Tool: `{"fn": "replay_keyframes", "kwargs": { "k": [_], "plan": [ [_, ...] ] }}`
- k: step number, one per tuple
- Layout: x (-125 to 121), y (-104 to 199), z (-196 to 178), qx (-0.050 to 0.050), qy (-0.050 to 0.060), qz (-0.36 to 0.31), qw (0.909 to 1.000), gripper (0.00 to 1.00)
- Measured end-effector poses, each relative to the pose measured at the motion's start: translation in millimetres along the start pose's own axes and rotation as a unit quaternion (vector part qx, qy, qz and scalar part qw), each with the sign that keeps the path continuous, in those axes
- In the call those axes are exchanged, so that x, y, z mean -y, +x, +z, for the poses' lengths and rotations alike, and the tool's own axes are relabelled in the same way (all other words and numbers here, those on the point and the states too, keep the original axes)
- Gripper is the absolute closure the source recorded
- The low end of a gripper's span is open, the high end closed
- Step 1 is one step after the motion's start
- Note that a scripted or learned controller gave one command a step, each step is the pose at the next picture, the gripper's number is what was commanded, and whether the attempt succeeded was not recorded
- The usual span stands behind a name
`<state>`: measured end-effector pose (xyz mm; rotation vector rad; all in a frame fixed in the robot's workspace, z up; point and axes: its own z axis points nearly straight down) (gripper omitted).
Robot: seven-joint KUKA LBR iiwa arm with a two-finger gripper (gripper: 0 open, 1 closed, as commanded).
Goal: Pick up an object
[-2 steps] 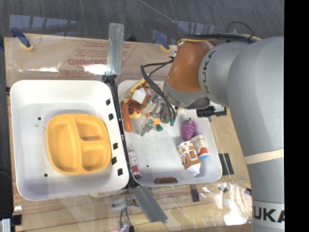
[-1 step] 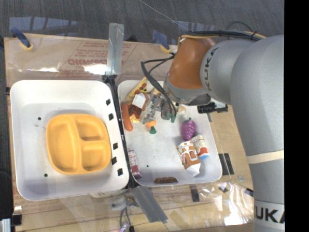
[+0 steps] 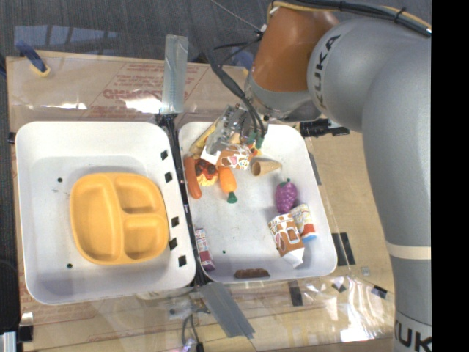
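Whether the jaws are clenched or released I cannot tell; the gripper (image 3: pixel 233 134) hangs low over the pile of toy food (image 3: pixel 220 169) at the top of the right bin (image 3: pixel 311 218), beside a carrot (image 3: pixel 228 182). The left bin (image 3: pixel 44 218) holds a yellow tray (image 3: pixel 117 217). Both bins sit on a cardboard-covered bench (image 3: pixel 88 79) patched with grey tape (image 3: pixel 174 72), above dark carpet (image 3: pixel 110 6).

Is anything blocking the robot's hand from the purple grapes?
Nothing visible does. The gripper sits over the food pile at the right bin's back, and the grapes lie apart on bare floor, with only a cone near the path.
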<state>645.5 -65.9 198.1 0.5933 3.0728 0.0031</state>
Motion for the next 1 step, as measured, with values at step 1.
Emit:
{"fn": "replay_keyframes", "kwargs": {
  "k": [1],
  "plan": [
    [-67.1, 34.5, 6.0, -0.007, 0.002, 0.059, 0.9983, 1.00]
  ]
}}
